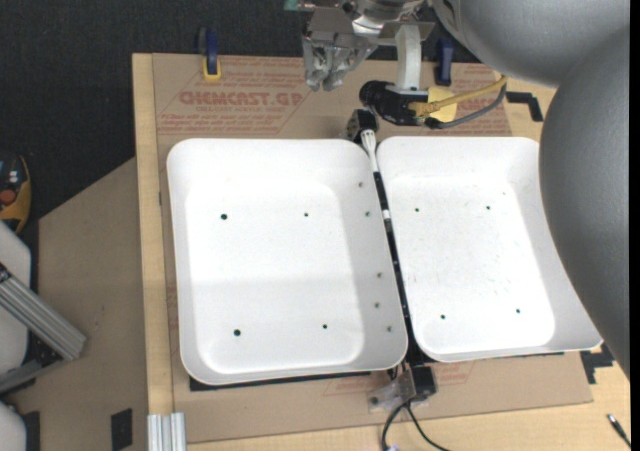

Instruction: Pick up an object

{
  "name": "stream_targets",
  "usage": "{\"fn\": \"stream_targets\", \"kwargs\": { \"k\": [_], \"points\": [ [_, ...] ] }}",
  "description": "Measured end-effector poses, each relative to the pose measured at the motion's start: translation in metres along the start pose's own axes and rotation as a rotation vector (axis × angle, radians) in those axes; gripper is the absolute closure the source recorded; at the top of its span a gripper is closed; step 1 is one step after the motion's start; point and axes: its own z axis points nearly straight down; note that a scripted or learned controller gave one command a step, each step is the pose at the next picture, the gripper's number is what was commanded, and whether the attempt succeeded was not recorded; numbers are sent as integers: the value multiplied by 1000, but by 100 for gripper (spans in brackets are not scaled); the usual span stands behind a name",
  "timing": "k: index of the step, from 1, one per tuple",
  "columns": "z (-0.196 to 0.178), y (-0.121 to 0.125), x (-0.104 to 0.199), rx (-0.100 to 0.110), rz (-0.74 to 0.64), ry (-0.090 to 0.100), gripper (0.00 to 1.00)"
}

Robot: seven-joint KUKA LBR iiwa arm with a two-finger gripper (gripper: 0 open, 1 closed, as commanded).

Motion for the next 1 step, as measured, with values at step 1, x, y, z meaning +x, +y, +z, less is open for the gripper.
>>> {"fn": "stream_targets", "kwargs": {
  "k": [1],
  "points": [
    [68,-3,56,17,-8,-1,100]
  ]
}}
